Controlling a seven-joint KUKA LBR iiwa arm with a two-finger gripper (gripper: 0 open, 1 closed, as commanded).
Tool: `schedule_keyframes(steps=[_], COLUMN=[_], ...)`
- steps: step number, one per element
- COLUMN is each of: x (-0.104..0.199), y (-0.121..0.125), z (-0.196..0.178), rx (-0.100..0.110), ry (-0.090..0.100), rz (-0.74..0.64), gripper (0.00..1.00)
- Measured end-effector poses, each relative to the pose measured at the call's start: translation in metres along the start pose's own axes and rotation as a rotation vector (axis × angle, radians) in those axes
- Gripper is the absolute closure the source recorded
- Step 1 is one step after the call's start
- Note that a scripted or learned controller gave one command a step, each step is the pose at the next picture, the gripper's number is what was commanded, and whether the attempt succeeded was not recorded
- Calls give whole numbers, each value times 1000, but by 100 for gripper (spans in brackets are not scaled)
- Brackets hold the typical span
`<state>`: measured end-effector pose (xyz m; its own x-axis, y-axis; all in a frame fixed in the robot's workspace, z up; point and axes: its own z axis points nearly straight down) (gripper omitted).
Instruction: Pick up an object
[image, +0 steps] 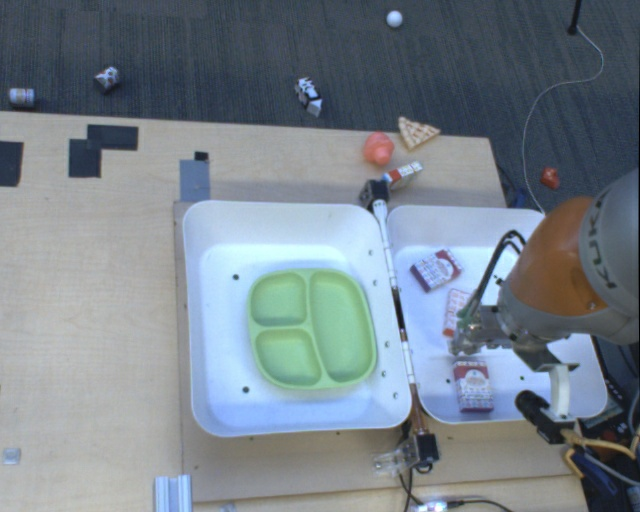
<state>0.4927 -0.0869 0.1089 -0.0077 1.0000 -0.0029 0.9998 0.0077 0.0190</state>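
Observation:
The right bin (420, 300) holds three small packets. A red-and-white box (435, 269) lies near its back, a pale pink packet (457, 305) sits mid-bin, and a red carton (474, 386) lies near the front edge. My gripper (466, 340) hangs low over the right bin, just above the red carton and beside the pink packet. The orange wrist band (560, 262) and grey arm cover the bin's right half. I see nothing between the fingers.
The left bin (215, 300) carries a green three-compartment tray (311, 329). Behind the bins, on the bench's far edge, lie a red ball (378, 149), a pizza-slice toy (418, 131) and a small marker (402, 175). A clamp (412, 453) sits at the front.

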Motion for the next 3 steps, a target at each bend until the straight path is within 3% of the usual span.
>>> schedule_keyframes(steps=[1,2,3], x=[0,2,2], y=[0,-4,-2], z=[0,22,10], rx=[0,12,5], ry=[0,2,1], rz=[0,6,3], gripper=[0,0,100])
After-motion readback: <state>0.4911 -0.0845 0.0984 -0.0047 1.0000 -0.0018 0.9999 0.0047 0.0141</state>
